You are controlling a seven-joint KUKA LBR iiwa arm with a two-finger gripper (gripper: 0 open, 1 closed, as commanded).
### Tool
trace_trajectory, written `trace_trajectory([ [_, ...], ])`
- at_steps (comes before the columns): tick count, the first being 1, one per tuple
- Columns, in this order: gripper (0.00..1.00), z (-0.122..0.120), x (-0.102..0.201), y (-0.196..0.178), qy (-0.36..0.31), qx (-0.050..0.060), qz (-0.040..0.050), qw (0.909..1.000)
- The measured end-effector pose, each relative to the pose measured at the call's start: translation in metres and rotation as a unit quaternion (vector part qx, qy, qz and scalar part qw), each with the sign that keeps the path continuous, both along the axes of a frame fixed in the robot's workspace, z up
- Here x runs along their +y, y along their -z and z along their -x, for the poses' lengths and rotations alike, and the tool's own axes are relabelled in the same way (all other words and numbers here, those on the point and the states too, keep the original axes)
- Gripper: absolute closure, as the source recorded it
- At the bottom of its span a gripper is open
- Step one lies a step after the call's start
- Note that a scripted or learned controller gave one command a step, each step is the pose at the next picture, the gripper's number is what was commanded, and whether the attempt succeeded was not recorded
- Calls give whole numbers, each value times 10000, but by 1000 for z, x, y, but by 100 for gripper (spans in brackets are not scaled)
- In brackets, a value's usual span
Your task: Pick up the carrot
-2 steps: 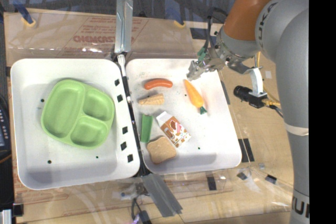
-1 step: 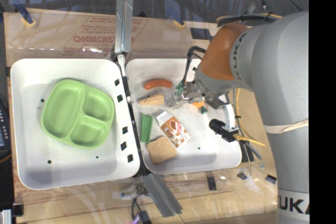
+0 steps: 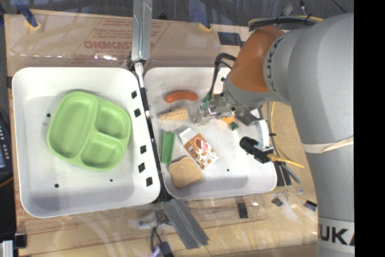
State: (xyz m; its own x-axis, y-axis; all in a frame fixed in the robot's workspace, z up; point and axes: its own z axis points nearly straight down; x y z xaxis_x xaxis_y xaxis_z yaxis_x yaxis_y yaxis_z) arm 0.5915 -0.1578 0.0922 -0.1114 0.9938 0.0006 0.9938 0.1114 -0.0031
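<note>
Lime-green plate (image 3: 89,128), orange-red sausage (image 3: 181,95), green stick (image 3: 167,147), tan bread (image 3: 184,171), white bins (image 3: 24,129)

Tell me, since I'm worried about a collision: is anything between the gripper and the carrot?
Nothing visible stands between them. The gripper is low in the right bin, and a bit of the orange carrot shows just beside it, partly hidden under the wrist. The hot dog and the corn lie to the other side.
</note>
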Motion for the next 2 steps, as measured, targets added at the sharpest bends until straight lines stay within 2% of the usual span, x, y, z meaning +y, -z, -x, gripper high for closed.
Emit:
trace_trajectory([
  [1, 0, -67, -43, -106, -426, -40, 12, 9991],
  [2, 0, -48, -51, -1, 13, -9, 0, 10000],
])
